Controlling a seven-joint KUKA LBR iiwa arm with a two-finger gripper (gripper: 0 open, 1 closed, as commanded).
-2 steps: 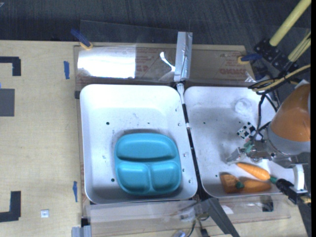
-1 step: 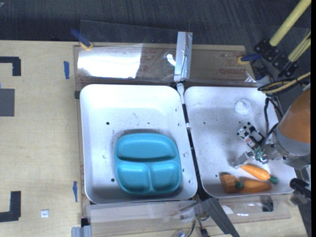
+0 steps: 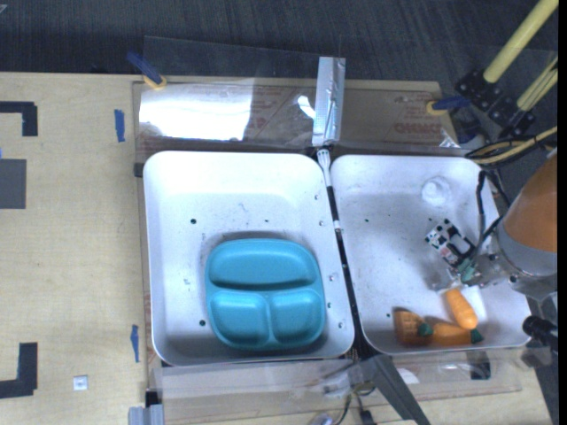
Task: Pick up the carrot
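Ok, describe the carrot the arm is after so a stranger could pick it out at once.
Start at the right-hand white bin and go to its near right corner, just below the gripper. Several orange pieces lie there; the carrot is the short, bright orange stub nearest the gripper. The orange piece lying along the front wall is longer and has a green tip.

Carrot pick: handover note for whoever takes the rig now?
Gripper: low in the right bin, just above the carrots; finger state can't be read from this view.
Carrots: one small carrot right below the gripper, a longer carrot lying along the bin's front wall.
Left bin: holds a blue divided tray.
Done: arm brought down over the carrots.
Left: confirm a grasp, then lift.
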